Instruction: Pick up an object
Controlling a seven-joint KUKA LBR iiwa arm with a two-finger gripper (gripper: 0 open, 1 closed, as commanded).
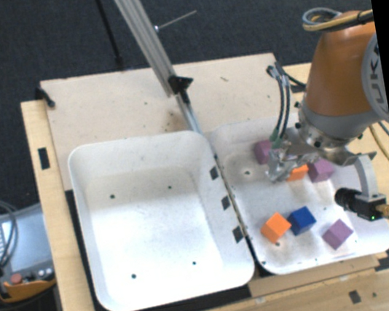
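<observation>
Nearest, a purple cube (337,233) lies beside blue (303,219) and orange (275,227) ones; the gripper (280,170) hangs low over the right bin (242,152), jaws' state indiscernible.

All the pieces lie in the right-hand shallow white bin (272,267). Near its front sits an orange plastic cube (274,227), and just beside it, on its right, a blue plastic cube (302,219), the two close to touching. Further right, toward the front corner, a purple plastic cube (337,233) rests turned at an angle, apart from the pair. Toward the back of the bin a mauve block (262,151) lies on the floor. Another mauve block (322,170) lies to the right, and a small orange piece (298,171) shows just beside it, partly hidden.
</observation>
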